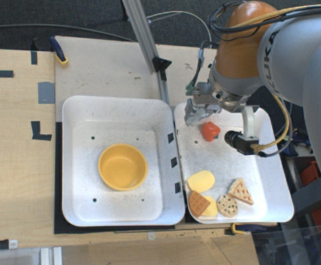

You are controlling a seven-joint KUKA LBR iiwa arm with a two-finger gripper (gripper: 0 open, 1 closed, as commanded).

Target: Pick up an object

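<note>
Metal claw (196, 114) sits at the right bin (271, 203) 's 11 o'clock corner, can't tell its state tbh. Glossy red lump (209, 131) just beside it at 4 o'clock. Round yellow plastic bowl (123, 167) in left bin (83, 115), smooth yellow oval (201, 180) w/ waffle (198, 203), cookie (226, 205), wedge (241, 192) at 6.

Two bins (72, 148), one bowl (123, 166), five toy foods (209, 131)
</note>
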